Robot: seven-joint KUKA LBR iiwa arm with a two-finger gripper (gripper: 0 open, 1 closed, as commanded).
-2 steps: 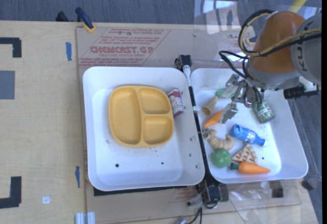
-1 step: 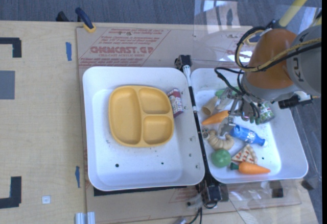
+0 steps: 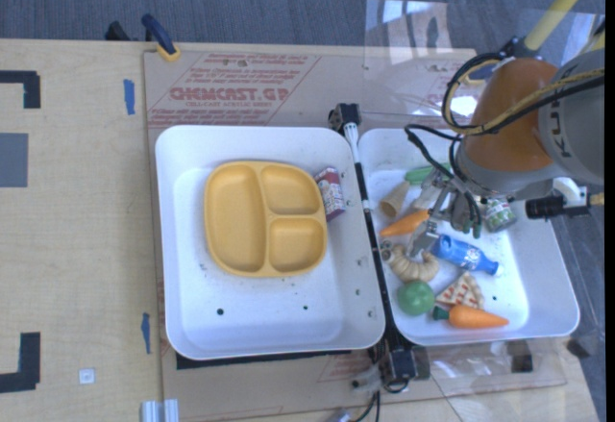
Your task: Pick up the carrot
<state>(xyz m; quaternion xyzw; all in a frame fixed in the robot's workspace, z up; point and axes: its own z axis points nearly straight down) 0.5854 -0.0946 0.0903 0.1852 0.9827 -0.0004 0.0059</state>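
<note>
Carrot (image 3: 475,317): lies flat in the right bin (image 3: 550,314), near its front edge, tip pointing right, green stub at the left end. It touches or nearly touches the pizza-slice toy (image 3: 461,293) just behind it; the green ball (image 3: 416,297) sits just to its left.

A second orange piece (image 3: 405,224) lies up by the gripper (image 3: 437,218); it could also be a carrot, hard to tell, so pick one target and commit.

Gripper is low over the clutter in the middle of the bin, beside the blue bottle (image 3: 467,255) and the pretzel-like thing (image 3: 415,264). Can't tell the pincer state; nothing visibly held.

For the front carrot: come straight down over its thick middle and close across the short axis, not along the length. Keep clear of the pizza slice and the bin wall. The tapered body could squirt out, so stay off the tip.
</note>
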